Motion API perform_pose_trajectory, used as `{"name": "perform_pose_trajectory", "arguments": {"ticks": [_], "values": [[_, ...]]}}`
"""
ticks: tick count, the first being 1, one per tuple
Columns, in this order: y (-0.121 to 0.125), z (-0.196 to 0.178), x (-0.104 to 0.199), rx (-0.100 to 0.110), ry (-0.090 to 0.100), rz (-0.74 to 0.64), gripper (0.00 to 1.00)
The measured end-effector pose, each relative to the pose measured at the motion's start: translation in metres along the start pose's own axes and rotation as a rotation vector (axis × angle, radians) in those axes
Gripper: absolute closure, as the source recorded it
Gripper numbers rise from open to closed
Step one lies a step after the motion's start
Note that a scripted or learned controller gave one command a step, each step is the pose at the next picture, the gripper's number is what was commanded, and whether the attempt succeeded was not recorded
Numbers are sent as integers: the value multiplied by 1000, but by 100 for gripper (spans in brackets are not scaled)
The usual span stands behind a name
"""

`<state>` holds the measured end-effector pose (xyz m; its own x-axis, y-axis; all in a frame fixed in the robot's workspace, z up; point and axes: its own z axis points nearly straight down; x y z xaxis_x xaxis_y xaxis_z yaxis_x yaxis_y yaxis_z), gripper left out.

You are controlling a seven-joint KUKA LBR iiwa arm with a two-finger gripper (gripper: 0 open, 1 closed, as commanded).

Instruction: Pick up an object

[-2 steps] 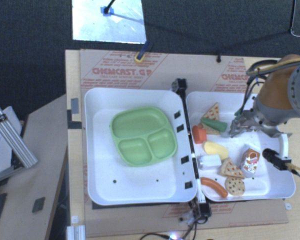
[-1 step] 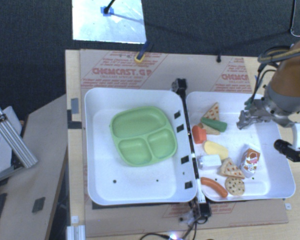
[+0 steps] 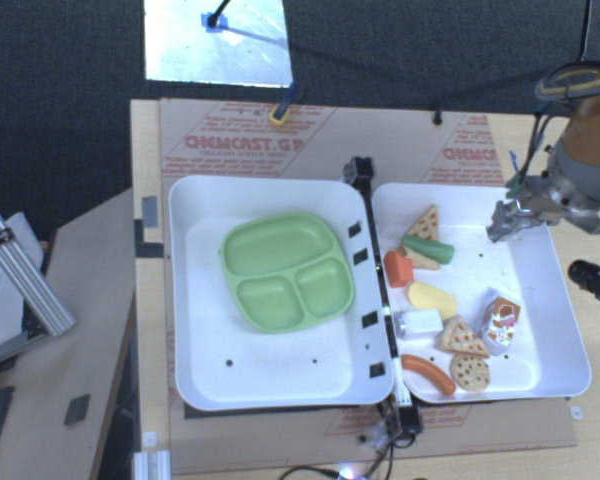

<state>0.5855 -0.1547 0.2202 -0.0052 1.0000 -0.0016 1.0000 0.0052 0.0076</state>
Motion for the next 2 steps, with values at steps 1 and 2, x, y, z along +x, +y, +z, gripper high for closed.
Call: {"name": "perform_pose_trajectory", "arguments": {"ticks": [1,2], "values": [[1,-5,0,4,1,0,100],[-2,0,52,7,3,-4,100]]}}
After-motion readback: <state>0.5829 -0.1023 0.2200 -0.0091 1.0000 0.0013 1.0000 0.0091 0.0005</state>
